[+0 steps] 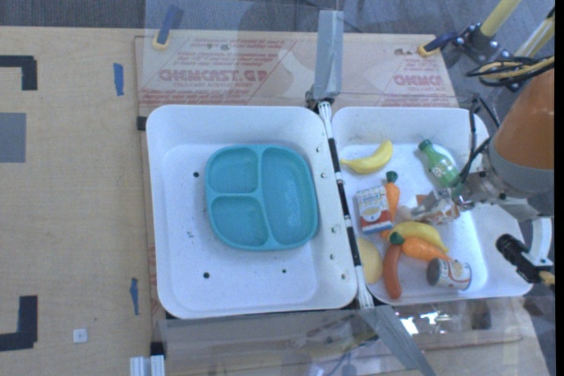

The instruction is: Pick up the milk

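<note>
- We see the milk carton lying in the right bin, near its left wall, below the banana.
- Its long axis runs almost up and down in the view, a little tilted; the blue end points toward the bottom edge.
- A small carrot touches its right side.
- The gripper is at the right part of the same bin (just under the green bottle), well apart from the milk.
- We cannot tell how far the claw is open, or whether it holds something.
- The left bin bears a teal divided plate.
</note>
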`<action>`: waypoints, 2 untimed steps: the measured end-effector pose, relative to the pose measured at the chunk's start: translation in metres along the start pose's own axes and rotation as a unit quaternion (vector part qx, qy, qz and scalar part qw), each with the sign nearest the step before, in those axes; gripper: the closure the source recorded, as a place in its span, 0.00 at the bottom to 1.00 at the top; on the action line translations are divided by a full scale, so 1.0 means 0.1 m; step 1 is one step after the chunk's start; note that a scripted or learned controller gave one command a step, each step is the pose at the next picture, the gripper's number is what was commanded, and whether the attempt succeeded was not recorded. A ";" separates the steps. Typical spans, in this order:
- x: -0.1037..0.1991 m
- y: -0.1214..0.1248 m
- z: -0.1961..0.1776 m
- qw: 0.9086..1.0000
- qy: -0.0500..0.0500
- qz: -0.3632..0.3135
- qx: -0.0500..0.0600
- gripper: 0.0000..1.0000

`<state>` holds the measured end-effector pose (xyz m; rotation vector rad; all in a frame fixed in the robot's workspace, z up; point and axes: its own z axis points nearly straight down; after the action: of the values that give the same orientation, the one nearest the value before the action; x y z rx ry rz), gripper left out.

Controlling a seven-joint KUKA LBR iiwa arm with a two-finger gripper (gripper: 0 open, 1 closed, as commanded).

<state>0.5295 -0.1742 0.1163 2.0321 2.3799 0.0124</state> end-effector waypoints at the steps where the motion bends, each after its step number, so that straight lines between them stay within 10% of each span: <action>1: -0.04 -0.01 0.10 1.000 0.000 -0.021 -0.011 0.00; 2: 0.06 -0.44 0.05 0.999 0.003 -0.037 0.006 0.00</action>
<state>0.4850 -0.1757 0.1111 1.9511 2.4621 0.0020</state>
